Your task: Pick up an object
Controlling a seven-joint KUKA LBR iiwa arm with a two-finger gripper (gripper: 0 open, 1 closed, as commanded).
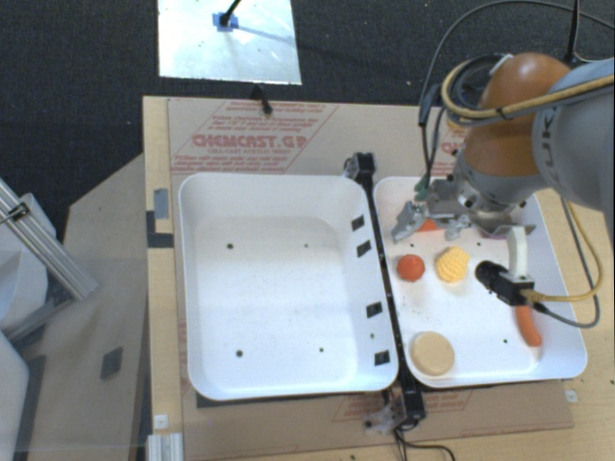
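Finds the gripper (430, 230) low over the far half of the right bin (562, 358), with its fingers (401, 227) spread wide and clamped on nothing. Shows a small orange-red piece (430, 225) in the gap between the two tips, partly hidden under the gripper body; cannot tell whether either tip touches it. Puts a red-orange ball (410, 268) just on the camera's side of the tip at the view's left, apart from it. Puts a yellow knobbly lump (453, 265) just on the camera's side of the other tip, beside the ball and not touching it. Places a tan round disc (432, 352) well nearer the camera than the fingers, by the bin's near-left corner. Places an orange carrot-shaped piece (529, 328) nearer the camera and off to the right of the fingers. Leaves the left bin (207, 200) well to the left of the fingers.
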